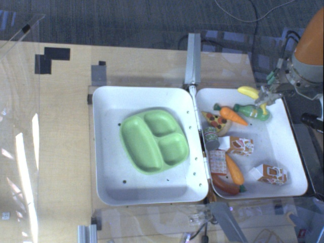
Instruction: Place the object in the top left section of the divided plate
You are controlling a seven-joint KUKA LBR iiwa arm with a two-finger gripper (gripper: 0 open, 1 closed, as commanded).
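Arm [309, 49]: enters at 2 o'clock, over the right bin's far corner
Gripper [267, 96]: above the green bottle
Fingers: state cannot be told
Divided plate [154, 139]: green, in the middle of left bin [109, 186], all three sections bare
Right bin [296, 173]: banana [248, 91] at 12 o'clock, green bottle [253, 112] and carrot [234, 115] just below it, small cartons [273, 174] toward 5 o'clock

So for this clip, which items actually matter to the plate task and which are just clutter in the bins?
Job-related:
green divided plate in the left bin
gripper over the right bin

Lying about, right bin:
banana
carrot
green bottle
pizza slice
small can
two cartons
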